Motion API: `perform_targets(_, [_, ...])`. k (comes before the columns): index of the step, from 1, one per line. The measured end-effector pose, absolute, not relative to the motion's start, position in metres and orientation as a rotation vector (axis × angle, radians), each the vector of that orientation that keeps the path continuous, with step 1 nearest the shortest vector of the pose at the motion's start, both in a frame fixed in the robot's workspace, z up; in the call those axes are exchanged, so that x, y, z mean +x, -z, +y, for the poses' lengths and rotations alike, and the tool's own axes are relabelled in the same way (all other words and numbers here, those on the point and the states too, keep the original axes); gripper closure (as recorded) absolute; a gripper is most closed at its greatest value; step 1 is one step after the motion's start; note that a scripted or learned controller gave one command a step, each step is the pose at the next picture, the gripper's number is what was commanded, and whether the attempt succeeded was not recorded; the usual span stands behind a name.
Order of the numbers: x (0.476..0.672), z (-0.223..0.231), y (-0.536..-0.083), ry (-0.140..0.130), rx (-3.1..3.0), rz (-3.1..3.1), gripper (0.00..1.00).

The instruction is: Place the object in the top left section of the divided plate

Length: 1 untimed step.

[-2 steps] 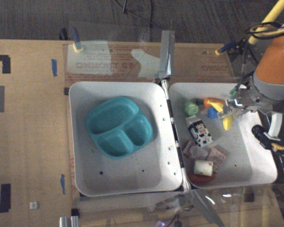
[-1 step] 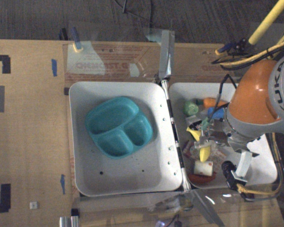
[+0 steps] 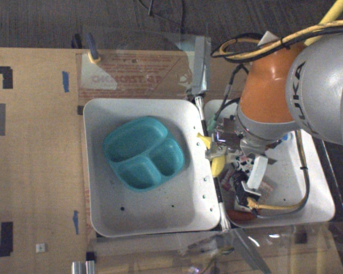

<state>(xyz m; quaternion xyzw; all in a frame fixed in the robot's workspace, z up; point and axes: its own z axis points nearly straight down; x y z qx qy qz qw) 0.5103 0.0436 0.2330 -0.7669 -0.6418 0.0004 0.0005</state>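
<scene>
Arm (image 3: 274, 90) low over the right bin (image 3: 314, 204), beside a yellow object (image 3: 217, 164): picking stage, I reckon. Jaws' state, can't tell. Next, carry to the teal divided plate (image 3: 143, 152).

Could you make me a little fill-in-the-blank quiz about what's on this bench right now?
1. The divided plate is coloured ____.
2. The plate lies in the ____ of the two white bins.
3. The plate has ____ sections.
4. The band on the arm above the wrist is coloured ____.

Missing words: teal; left; three; orange
</scene>
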Motion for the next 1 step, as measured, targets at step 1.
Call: perform_targets(1, [0.5274,0.1062,-0.2420,-0.002,-2.346,-2.089,1.00])
